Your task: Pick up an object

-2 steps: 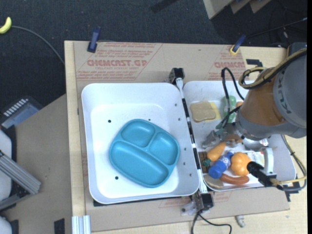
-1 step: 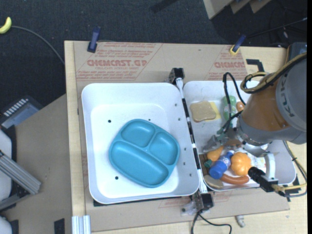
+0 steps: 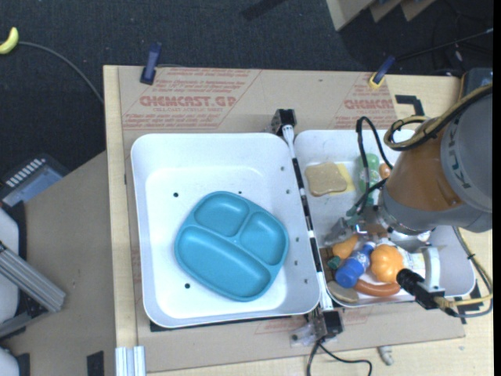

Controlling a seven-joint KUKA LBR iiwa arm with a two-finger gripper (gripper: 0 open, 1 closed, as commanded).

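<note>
The arm (image 3: 438, 171) reaches over the right bin (image 3: 313, 143), its claw (image 3: 362, 227) low among the objects at the bin's near end; how it is set cannot be told. An orange ball (image 3: 385, 262), a blue bottle (image 3: 351, 269) and an orange sausage shape (image 3: 374, 290) crowd the near edge. A tan bread slice (image 3: 326, 178) lies toward the far edge. The left bin (image 3: 156, 163) carries a blue divided plate (image 3: 231, 244) at its middle.

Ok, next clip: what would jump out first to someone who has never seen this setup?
The big blue divided plate lying alone in the left bin draws the eye first. Next comes the grey and orange arm reaching in from the right over the right bin, above a heap of small things at its near end, among them an orange ball and a blue bottle. A slice of toast lies apart, farther back.
</note>
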